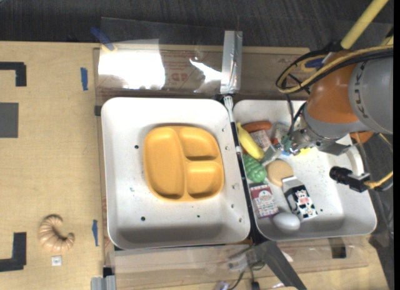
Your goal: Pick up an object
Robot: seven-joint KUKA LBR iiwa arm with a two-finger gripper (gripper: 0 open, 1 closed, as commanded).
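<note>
Objects for picking lie heaped in the right bin [356, 210], crowded toward its left wall: a yellow banana [250, 144] slants down beside a red sausage-like piece [257, 125], a green knobbly item [254, 169] sits just below the banana, and a tan round piece [279, 170] rests next to the green one. Lower down lie a small red-and-white carton [264, 200], a black-and-white cow-patterned box [301, 202] and a pale grey egg-shaped thing [287, 221] near the front wall. The gripper [292, 143] reaches in from the right under the arm's orange band [334, 110], low over the heap near the banana and the tan piece; whether its fingers are apart or closed cannot be told from here. The left bin [119, 157] holds a yellow divided tray [184, 161]. On the wooden bench [44, 157], well apart from both bins, lies a tan curled object [56, 232].
</note>
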